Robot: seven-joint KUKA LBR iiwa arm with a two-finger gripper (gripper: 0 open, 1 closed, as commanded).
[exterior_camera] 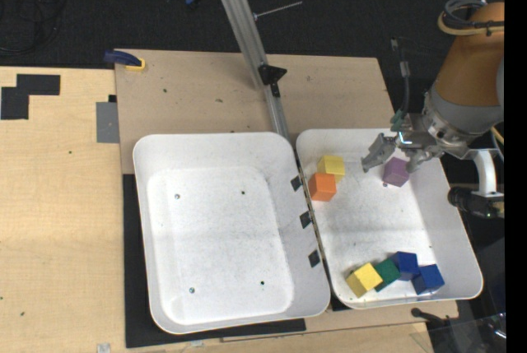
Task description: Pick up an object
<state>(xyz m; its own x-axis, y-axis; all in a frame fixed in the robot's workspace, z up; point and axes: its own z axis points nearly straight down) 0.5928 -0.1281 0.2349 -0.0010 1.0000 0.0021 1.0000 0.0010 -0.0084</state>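
My gripper (394, 159) hangs over the upper right part of the right bin (461, 261), under the grey arm with its orange band. Its two fingers stand open and spread apart. A purple block (396, 173) sits just below and between the fingertips; whether they touch it I cannot tell. To the left, near the bin's left wall, a yellow block (333, 166) leans on an orange block (322, 186). At the bin's front lie a yellow block (363, 279), a green block (386, 272) and two blue blocks (407, 262) (427, 279), close together.
The left bin (148, 154) lies beside the right one, with black clips along the shared wall. A slanted aluminium bar (244, 22) rises behind the bins. Black cables and a bracket (471, 199) sit right of the right bin.
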